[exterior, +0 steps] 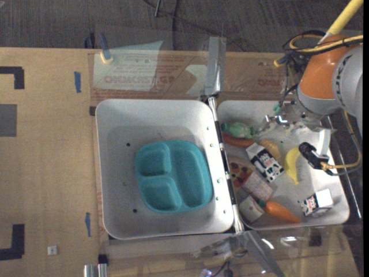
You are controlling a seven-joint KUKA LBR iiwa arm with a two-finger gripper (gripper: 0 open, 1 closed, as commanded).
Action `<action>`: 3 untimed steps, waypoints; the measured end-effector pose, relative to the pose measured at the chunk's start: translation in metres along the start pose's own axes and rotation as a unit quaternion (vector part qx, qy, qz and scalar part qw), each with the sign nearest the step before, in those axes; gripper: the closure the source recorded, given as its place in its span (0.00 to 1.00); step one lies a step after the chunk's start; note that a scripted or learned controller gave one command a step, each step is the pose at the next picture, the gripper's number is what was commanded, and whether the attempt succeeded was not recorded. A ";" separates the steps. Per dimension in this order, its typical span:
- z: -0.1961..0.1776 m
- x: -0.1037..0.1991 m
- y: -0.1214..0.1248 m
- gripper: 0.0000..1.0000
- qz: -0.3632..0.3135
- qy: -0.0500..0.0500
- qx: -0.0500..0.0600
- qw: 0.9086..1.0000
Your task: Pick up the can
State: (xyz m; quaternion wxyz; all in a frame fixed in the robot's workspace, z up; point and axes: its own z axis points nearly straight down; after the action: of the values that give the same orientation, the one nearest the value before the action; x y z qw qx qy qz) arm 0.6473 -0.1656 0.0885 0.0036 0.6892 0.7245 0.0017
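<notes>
The right-hand bin (341,212) serves as the landmark; the left-hand bin (109,172) touches its left wall along a shared seam and carries a teal divided plate (173,176) near its middle; the arm (330,77), grey with its orange band, enters over the right-hand bin's upper right corner, and the gripper (281,119) hangs over the bin's upper area, too tangled with cables and fittings for me to tell how it is set; nothing is seen held in it; the can (250,208), a small greyish cylinder lying on its side, sits in the bin's lower left corner, close to the left wall and the front wall; an orange carrot (281,212) lies just to the can's right, along the front part of the bin; a pinkish packet (256,186) rests just above the can; a black-and-white carton (265,162) lies near the bin's centre, tilted; a yellow banana (293,165) lies right of the carton, toward the bin's middle right; a green item (240,130) sits near the bin's upper left, beside the left wall; a small white carton (316,203) stands in the bin's lower right corner; a black cable end (312,155) hangs over the bin's right side, above the banana's level.
</notes>
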 end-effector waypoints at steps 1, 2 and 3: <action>-0.001 0.015 -0.033 0.00 -0.033 -0.001 -0.002 0.999; 0.002 -0.023 0.022 0.00 0.073 0.000 0.000 0.997; -0.070 -0.054 0.018 0.00 0.113 0.000 0.005 0.994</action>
State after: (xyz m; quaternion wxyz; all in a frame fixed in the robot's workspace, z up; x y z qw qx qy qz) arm 0.6674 -0.2180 0.1586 -0.0002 0.7670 0.6416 -0.0012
